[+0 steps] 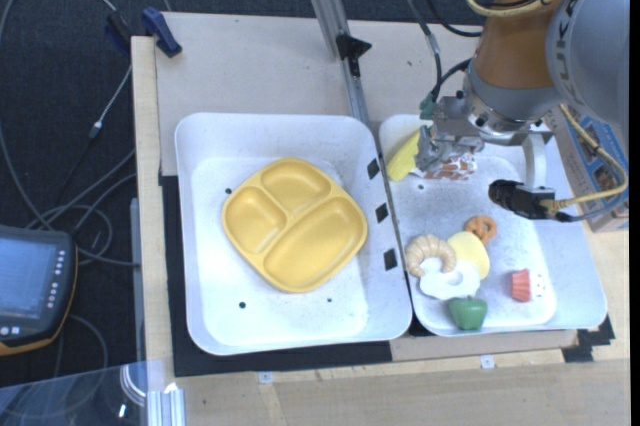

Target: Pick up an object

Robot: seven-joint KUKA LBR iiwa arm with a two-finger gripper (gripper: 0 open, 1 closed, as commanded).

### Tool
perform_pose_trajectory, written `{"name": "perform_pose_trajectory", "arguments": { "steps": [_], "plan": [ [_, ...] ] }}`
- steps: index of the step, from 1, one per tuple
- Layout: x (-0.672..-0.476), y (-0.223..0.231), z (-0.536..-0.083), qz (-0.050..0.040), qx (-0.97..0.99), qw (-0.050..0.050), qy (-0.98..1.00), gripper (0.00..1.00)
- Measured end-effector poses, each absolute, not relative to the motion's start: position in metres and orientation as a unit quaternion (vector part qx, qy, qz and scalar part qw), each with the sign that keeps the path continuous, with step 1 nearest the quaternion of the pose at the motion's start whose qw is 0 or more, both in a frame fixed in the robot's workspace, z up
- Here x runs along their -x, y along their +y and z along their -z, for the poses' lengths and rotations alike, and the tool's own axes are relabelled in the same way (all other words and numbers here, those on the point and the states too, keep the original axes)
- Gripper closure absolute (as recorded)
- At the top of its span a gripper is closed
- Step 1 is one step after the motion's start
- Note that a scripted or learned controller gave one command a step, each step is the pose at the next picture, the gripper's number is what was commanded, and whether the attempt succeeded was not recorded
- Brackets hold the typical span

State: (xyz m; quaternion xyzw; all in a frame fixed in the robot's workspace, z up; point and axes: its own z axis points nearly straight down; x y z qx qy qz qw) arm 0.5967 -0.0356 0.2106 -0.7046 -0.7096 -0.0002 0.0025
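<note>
Just left of the end effector, banana lies diagonally

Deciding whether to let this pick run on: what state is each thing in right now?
gripper: low in the right bin's far end, over a yellow item.
yellow item: lying at the bin's far left corner, partly covered.
divided yellow plate: flat in the left bin, upright.
croissant: lying beside the yellow round piece.
green pepper: against the near rim.
</note>
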Motion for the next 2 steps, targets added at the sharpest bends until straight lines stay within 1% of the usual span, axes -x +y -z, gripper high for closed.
{"name": "perform_pose_trajectory", "arguments": {
  "steps": [1, 2],
  "plan": [
    [-0.578, 0.019, -0.225, 0.0006, 0.704, 0.003, -0.71, 1.0],
    [-0.563, 0.082, -0.231, 0.0003, 0.704, 0.002, -0.71, 1.0]
  ]
}}
